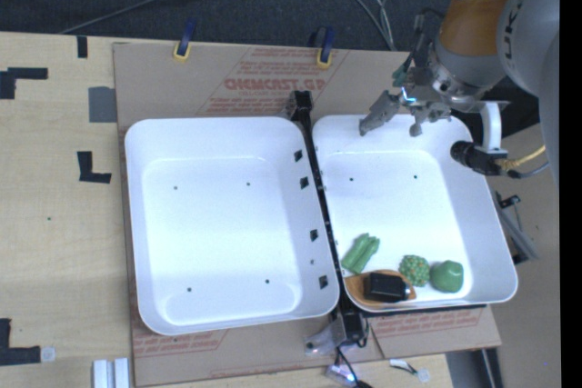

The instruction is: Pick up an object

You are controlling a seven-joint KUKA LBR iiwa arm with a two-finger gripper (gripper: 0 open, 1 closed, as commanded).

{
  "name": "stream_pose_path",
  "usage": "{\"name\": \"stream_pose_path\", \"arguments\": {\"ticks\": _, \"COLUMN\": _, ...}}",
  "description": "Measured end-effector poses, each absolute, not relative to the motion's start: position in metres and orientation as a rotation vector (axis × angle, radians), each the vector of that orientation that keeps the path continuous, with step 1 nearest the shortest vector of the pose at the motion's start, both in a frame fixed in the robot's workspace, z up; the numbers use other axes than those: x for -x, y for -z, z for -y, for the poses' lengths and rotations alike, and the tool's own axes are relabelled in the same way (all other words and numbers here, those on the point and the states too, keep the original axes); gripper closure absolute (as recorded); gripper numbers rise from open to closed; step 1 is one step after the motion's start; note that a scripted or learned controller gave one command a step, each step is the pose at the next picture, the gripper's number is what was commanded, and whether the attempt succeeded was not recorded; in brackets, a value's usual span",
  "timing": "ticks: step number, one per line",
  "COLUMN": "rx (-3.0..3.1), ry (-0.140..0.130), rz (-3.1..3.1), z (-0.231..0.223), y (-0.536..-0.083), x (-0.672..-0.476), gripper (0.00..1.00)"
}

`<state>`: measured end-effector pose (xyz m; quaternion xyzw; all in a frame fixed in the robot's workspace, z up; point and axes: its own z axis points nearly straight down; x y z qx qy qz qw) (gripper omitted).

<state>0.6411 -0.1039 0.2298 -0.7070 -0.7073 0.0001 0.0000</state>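
My gripper [396,121] hangs over the far edge of the right bin [391,182], its two grey fingers spread apart with nothing between them. Several small objects lie along that bin's near edge, well away from the gripper: a green pickle-like piece [361,252], a bumpy green broccoli-like piece [415,268], a smooth green rounded piece [446,275], and a black block [386,288] resting on an orange-brown dish [357,286].
The left bin [218,223] sits beside the right one, separated by a black divider strip [312,195]. Both stand on a cardboard sheet held by blue and yellow clamps [185,43] at the far side. Cables run behind the bench.
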Motion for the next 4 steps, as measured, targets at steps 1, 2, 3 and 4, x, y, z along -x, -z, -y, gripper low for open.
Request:
{"name": "stream_pose_path", "arguments": {"ticks": 1, "rx": 2.218, "ry": -0.006, "rz": 2.219, "z": 0.107, "y": -0.167, "x": -0.638, "gripper": 0.00}}
{"name": "stream_pose_path", "arguments": {"ticks": 2, "rx": 2.218, "ry": -0.005, "rz": 2.220, "z": 0.108, "y": -0.122, "x": -0.642, "gripper": 0.00}}
{"name": "stream_pose_path", "arguments": {"ticks": 3, "rx": 2.219, "ry": -0.003, "rz": 2.221, "z": 0.108, "y": -0.087, "x": -0.641, "gripper": 0.00}}
{"name": "stream_pose_path", "arguments": {"ticks": 4, "rx": 2.220, "ry": 0.000, "rz": 2.223, "z": 0.107, "y": -0.099, "x": -0.642, "gripper": 1.00}}
